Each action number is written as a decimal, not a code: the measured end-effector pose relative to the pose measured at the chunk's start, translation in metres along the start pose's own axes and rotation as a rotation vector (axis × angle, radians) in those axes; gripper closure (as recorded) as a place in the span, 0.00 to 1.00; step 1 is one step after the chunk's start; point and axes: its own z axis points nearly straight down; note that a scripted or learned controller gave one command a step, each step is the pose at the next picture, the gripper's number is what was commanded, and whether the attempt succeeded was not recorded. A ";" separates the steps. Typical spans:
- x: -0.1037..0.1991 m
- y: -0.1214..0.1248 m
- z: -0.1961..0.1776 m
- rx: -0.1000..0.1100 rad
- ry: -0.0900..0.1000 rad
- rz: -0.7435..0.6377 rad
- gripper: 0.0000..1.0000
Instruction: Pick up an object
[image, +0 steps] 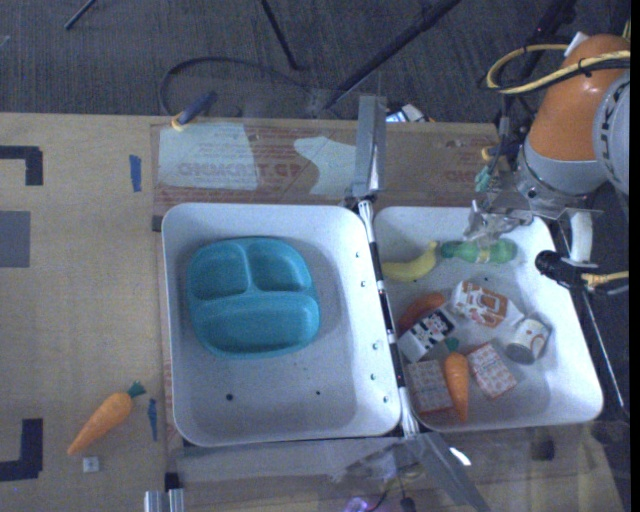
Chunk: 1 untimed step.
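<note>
The left bin (190, 400), mid-frame, holds a teal divided plate (252, 296). The right bin (575, 390) holds a jumble: banana (410, 266), green toy (480, 251), cartons, a carrot (457, 384). At upper right the gripper (492, 222) hangs over the green toy; whether it is clenched I cannot tell.

The bench (80, 330) carries two white bins (262, 415) at center, a carrot (102, 420) at eight o'clock, cardboard (260, 160) at twelve.
</note>
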 end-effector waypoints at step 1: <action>0.000 0.000 0.001 0.002 0.000 0.000 0.00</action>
